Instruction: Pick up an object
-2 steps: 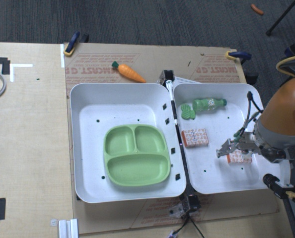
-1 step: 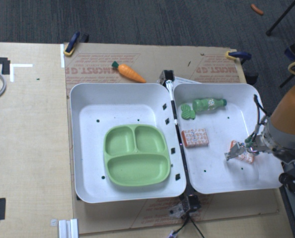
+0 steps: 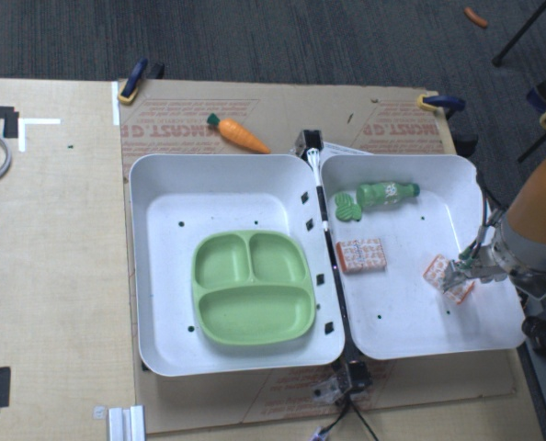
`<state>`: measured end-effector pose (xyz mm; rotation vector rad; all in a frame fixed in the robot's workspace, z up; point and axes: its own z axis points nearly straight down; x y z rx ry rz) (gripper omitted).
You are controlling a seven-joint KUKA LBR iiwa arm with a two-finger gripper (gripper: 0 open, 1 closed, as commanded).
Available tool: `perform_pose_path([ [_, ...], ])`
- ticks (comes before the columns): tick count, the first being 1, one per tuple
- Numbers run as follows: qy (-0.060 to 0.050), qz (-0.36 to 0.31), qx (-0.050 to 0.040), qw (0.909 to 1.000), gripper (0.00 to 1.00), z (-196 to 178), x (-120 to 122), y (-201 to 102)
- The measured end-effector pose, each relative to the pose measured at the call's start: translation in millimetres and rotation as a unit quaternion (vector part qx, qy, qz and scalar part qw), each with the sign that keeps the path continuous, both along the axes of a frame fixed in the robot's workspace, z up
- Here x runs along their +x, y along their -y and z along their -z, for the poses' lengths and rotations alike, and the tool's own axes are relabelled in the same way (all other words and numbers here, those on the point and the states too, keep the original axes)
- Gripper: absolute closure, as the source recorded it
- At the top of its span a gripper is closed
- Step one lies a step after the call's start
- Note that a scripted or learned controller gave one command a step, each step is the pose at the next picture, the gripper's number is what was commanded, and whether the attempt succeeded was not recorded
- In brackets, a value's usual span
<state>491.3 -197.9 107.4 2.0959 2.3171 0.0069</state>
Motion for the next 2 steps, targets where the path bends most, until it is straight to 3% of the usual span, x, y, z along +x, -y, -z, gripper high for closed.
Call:
perform_pose_path([
  [1,0.0,0.0,0.0,1.0,0.0,0.0,0.0,0.0],
  [2,0.001,0.0,-0.0005,1.0,1.0,-9.7,1.0,0.2],
])
